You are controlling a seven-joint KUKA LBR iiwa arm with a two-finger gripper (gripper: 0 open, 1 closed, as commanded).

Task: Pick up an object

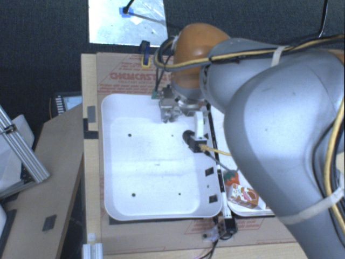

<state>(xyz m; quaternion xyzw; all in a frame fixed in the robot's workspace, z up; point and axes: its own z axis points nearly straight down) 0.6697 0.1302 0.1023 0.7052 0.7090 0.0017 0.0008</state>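
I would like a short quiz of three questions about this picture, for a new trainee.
1. True or false: the pincer is above the left bin.
2. From which side of the view does the grey arm reach in?
A. left
B. right
C. bottom
3. Fill in: the band above the wrist is ____.

Key:
1. True; it hangs over the far part of that bin.
2. B.
3. Orange.

A colourful packet lies in the right bin, partly under the arm.
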